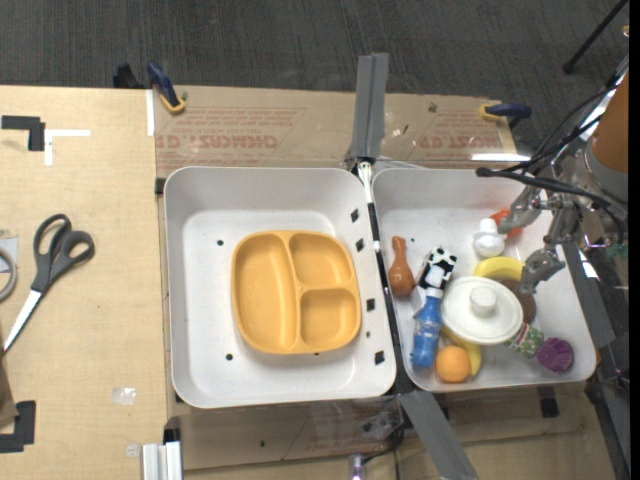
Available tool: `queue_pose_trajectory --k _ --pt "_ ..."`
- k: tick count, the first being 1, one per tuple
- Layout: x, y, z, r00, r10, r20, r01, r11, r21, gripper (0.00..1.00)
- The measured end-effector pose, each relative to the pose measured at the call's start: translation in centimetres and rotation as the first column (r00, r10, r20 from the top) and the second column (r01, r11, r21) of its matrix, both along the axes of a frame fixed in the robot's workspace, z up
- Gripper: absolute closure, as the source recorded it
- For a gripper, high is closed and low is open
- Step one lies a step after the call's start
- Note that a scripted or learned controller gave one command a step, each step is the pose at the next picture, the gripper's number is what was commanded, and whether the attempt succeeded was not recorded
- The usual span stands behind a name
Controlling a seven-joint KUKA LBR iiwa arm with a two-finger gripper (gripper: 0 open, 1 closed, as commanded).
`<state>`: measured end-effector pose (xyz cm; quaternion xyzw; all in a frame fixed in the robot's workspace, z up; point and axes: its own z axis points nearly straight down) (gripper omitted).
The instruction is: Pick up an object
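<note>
Right now the claw (533,243) hangs over the right bin (400,200), spread wide and holding nothing, just above the banana (498,268).

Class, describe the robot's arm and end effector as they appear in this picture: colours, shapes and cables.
The end effector is bare grey metal, with two slim fingers on linkage bars. Black cables loop across its top. At the right edge, the arm shows its orange band.
</note>
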<state>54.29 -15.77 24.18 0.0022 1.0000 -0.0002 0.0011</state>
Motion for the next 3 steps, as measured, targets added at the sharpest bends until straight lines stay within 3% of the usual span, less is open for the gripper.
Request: queue_pose_trajectory --k 1,2,3 --pt "1.1 -6.2 -14.7 0.972 0.235 0.002 -0.235 0.972 -0.002 0.0" --pt "1.1 -3.2 -14.8 0.999 0.036 0.002 -0.036 0.999 0.0 0.0" --pt "9.2 2.3 -13.9 0.999 -0.039 0.004 0.039 0.999 0.0 0.0"
